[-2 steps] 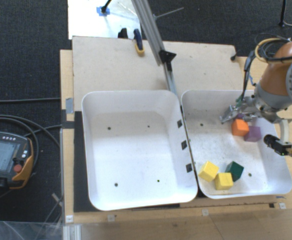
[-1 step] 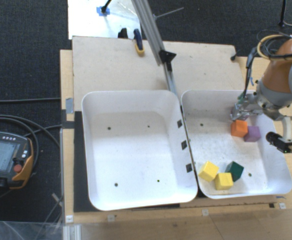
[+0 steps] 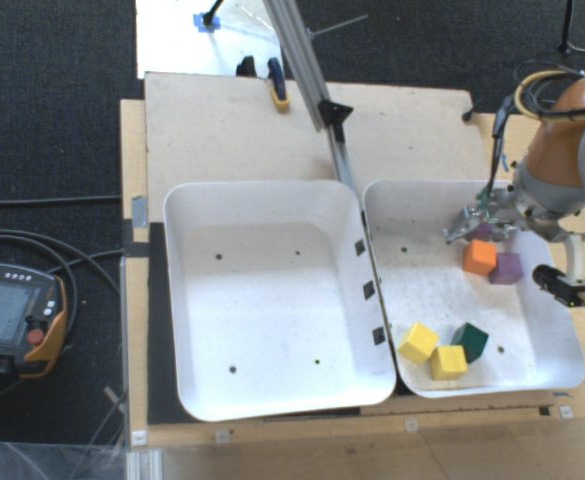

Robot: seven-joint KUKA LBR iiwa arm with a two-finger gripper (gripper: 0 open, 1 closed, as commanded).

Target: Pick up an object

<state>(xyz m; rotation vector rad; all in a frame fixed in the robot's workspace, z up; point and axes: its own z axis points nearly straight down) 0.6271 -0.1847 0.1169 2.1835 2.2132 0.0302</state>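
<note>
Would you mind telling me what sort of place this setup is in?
Most likely a robotics lab: a grey and orange arm reaches over two white bins of coloured blocks, with a teach pendant lying on the dark carpet.

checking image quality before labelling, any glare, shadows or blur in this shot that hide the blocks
Camera view: even overhead light, soft shadows only; the white bins are bright but not blown out. The orange block, purple block, two yellow blocks and dark green block read sharply. The gripper sits in the arm's shade, its detail muddy.
</note>
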